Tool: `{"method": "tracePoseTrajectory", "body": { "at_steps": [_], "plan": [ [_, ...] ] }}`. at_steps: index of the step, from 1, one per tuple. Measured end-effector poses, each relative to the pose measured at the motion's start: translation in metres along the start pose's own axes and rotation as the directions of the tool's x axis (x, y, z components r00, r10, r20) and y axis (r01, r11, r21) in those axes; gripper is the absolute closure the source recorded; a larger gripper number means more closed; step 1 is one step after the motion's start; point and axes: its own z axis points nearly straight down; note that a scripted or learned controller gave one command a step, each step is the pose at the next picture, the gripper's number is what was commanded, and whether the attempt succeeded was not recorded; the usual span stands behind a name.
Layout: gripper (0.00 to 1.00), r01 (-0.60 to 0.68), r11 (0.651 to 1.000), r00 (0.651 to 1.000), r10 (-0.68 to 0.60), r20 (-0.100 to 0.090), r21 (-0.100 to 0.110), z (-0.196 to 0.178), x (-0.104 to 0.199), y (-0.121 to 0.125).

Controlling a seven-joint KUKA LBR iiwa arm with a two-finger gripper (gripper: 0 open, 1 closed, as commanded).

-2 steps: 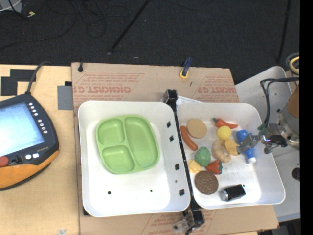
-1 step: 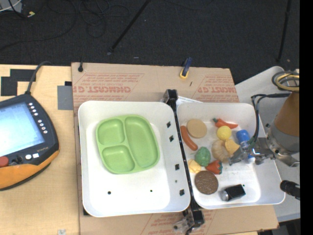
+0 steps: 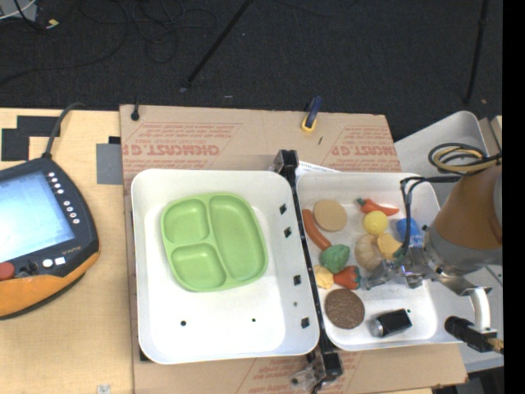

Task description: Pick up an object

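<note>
Lying nearest in the right white plastic bin (image 3: 447,322): a small black cylinder with a silver end (image 3: 390,322) and, just left of it, a flat round brown disc (image 3: 344,309). Crowding together above these: a red pepper-shaped toy (image 3: 348,278), a green leafy toy (image 3: 335,258), a beige lumpy toy (image 3: 368,252), a yellow ball (image 3: 376,222), a long red sausage-shaped toy (image 3: 317,230) and a round tan cookie-like disc (image 3: 330,215). Reaching in from the right over this pile: the grey arm with its hand (image 3: 392,271) low beside the beige toy; impossible to tell whether released or clenched, nothing visibly grasped. Sitting in the left white bin (image 3: 156,318): a light green three-compartment plastic tray (image 3: 213,242). Resting at the far edge of the cardboard-covered table (image 3: 205,142): a blue and yellow clamp (image 3: 311,115).
</note>
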Motion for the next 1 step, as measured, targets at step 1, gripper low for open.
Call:
{"method": "tracePoseTrajectory", "body": {
  "at_steps": [1],
  "plan": [
    [0.0,-0.006,1.0,1.0,0.006,0.0,-0.002,0.0063,0.0002,-0.0001]
  ]
}}
